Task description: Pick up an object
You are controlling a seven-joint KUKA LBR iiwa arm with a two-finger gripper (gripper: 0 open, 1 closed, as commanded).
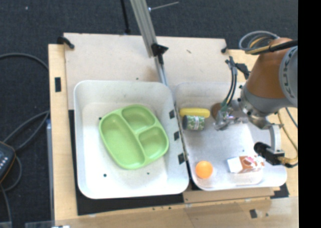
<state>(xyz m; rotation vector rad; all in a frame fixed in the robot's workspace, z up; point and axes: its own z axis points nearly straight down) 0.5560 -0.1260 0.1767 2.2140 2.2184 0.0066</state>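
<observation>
A small jar (194,120) with a yellow lid and a greenish label lies on its side at the far left of the right bin (220,182); its writing is too small to read. The gripper (222,118) hangs just right of it, and whether it is spread or pressed together cannot be told. Nearer sit an orange ball (203,170) and a small red-and-white packet (245,164). A green divided plate (133,136) lies in the left bin (88,182).

The divided plate (134,136) lies in the left bin (85,182). To its right, in the right bin (200,91), sits the jar (194,119), the ball (204,170) in front of it, the packet (246,164) right of the ball. The pincer (223,118) hangs just right of the jar.
</observation>
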